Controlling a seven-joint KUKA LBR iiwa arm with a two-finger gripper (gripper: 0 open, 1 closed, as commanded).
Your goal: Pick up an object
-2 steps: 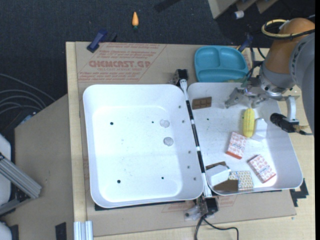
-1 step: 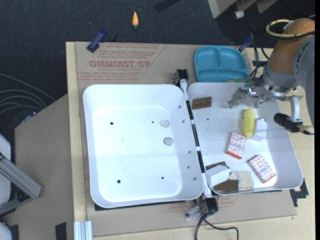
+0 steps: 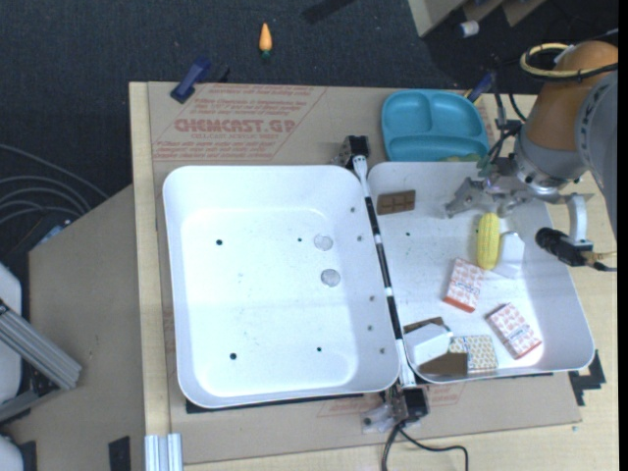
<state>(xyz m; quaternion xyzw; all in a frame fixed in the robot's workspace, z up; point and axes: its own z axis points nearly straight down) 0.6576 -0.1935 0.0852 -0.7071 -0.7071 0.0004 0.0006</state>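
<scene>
**Arm over the right bin's far side, objects spread below**

Nearest us in the right bin, we see a brown-and-white packet touching a speckled pouch, with a red-patterned box just to the right. A little farther lies a red-and-white carton. Farther still, a yellow corn cob stands lengthwise. A brown chocolate bar lies toward the far left corner. The gripper hangs just beyond the corn's far end; we cannot tell how its fingers stand, and we see nothing between them. The left bin shows two grey discs. Beyond the right bin sits a blue divided tray.
</scene>
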